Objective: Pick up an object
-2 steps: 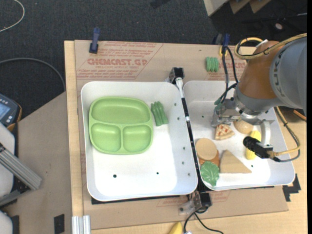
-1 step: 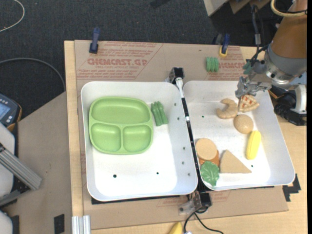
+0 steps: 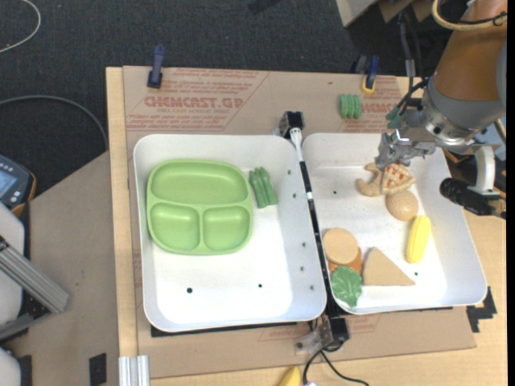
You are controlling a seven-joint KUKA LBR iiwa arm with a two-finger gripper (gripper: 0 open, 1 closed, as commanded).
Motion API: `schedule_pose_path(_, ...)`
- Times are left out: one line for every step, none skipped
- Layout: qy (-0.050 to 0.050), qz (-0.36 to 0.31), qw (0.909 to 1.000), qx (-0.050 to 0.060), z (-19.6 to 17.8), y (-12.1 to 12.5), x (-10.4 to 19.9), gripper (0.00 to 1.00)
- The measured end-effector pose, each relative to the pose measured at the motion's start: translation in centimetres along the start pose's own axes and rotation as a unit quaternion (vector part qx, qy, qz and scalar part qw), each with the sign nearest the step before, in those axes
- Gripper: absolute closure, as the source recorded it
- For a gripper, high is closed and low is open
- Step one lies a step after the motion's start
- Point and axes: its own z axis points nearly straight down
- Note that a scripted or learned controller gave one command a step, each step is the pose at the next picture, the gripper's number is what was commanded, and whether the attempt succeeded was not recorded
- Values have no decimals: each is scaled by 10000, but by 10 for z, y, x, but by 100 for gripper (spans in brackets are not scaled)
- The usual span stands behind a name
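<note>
— Grey metal gripper [image 3: 396, 156]: where is it seen?

— Low in the right bin [image 3: 463, 240], touching a pizza-slice toy [image 3: 394, 179] (finger state cannot be told).

— Nearby?

— A tan egg [image 3: 401, 206] and yellow corn [image 3: 418, 238] are placed just below.

The end effector [image 3: 396, 153] covers part of the pizza slice [image 3: 395, 178]; its fingers are too small to read.

Robotics lab: clamped cardboard bench [image 3: 201, 95], twin white bins [image 3: 161, 296], loose cables [image 3: 24, 14], dark carpet.
</note>
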Motion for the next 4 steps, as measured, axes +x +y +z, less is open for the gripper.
schedule_pose_path(5, -15, 10000, 24, 56, 33, 63, 100)
schedule_pose_path(-3, -13, 10000, -69, -40, 62, 105, 100)
schedule_pose_path(11, -26, 10000, -90, -156, 72, 170, 100)
schedule_pose_path(1, 1, 10000, -77, -254, 71, 187, 100)
